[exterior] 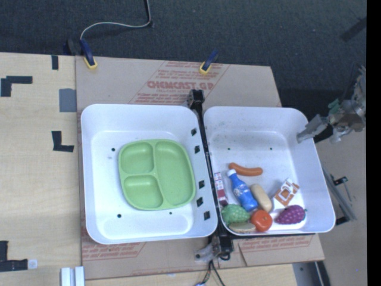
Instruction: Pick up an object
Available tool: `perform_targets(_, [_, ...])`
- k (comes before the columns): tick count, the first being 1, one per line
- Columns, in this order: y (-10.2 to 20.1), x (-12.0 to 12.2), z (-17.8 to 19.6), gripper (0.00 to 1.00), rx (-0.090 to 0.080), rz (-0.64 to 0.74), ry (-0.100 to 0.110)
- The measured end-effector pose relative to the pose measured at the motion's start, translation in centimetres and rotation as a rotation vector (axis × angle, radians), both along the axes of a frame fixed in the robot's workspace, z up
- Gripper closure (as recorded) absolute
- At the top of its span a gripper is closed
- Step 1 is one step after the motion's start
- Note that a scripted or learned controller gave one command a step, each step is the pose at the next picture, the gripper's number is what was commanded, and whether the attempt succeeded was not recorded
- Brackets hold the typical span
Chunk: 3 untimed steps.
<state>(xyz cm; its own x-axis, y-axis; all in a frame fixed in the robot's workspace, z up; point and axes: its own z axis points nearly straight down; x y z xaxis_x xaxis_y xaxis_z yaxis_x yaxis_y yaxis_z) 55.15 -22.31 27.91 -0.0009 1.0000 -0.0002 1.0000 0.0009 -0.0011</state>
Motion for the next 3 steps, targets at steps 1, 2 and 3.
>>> perform_targets(1, [8.9,1.7,-7.3,0.0,0.001,0.001,0.001])
perform_targets(2, [12.0,2.1,-19.1,0.0,0.001,0.001,-0.002])
perform_targets(3, [12.0,2.1,-18.2,1.0,-0.001,0.0,-0.002])
